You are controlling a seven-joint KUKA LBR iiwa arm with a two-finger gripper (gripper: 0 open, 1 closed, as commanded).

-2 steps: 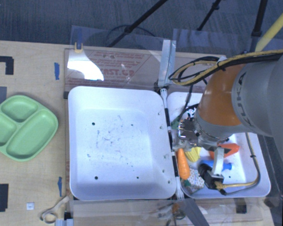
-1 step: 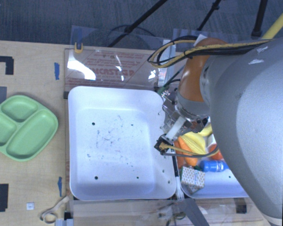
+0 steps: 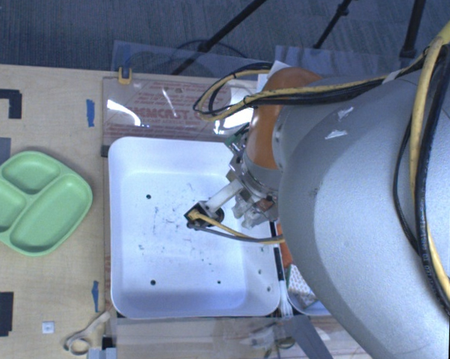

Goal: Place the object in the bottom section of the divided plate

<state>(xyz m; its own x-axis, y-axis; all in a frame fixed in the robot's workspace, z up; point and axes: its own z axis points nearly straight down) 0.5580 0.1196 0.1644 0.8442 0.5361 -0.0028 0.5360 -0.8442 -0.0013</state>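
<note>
A light green divided plate [image 3: 36, 201] lies on the wooden bench left of the bins. It has two small sections on its upper left and one large section on its lower right. My gripper [image 3: 251, 204] hangs over the right half of the left white bin [image 3: 136, 164], close to the bin's right wall. The grey arm and orange band cover it from above. The bin floor to the left of the gripper shows dark scuffs and small dots.
The arm's bulk covers most of the right bin [image 3: 301, 288], leaving a corner showing. A clear plastic sheet [image 3: 169, 106] lies behind the left bin. Black tape corners [image 3: 11, 102] and blue tape [image 3: 89, 112] mark the bench.
</note>
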